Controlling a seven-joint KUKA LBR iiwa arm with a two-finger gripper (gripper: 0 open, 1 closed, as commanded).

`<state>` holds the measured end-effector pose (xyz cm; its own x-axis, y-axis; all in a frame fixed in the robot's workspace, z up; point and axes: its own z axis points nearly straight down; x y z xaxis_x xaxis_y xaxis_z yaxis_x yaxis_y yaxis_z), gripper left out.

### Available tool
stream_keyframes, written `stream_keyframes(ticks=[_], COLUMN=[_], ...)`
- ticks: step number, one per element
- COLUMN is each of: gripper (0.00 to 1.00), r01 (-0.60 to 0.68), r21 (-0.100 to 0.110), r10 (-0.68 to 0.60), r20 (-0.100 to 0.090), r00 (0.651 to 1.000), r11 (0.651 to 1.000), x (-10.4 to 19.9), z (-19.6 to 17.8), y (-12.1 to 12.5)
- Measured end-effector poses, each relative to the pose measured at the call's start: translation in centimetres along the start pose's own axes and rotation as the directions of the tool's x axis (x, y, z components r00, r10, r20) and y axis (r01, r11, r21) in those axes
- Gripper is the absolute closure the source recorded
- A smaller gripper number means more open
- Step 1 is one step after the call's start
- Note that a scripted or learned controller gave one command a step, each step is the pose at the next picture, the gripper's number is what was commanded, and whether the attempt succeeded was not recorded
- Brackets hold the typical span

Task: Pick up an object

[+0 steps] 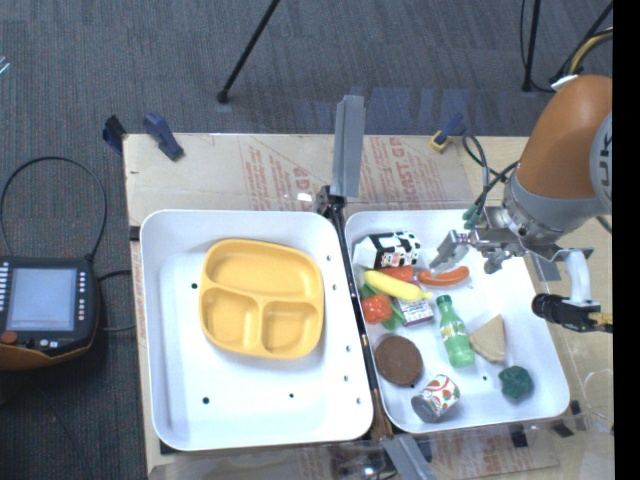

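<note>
While the tool hovers, a sausage lies just below.

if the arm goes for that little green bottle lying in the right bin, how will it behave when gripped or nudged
The green bottle lies on its side, so a nudge would probably roll it. It looks like smooth rigid plastic, likely light and a bit slippery. The brown disc and wedge of bread lie close by, so it may bump them.

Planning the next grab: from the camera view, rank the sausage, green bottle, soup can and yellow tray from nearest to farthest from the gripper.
Gripper sits over the right bin's upper part.
1. Sausage: just below the gripper.
2. Green bottle: mid right bin, lower down.
3. Soup can: right bin's bottom edge.
4. Yellow tray: left bin.
The can and tray are fairly close to call.
</note>
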<state>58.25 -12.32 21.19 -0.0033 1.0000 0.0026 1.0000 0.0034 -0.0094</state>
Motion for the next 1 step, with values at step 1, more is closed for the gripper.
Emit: stream_keyframes(ticks=[1], gripper=[0.00], r01=[0.099], r21=[0.007], r10=[-0.099], r20=[-0.002], r00=[0.995], r11=[0.995], x=[-0.48], z=[8.76], y=[-0.66])
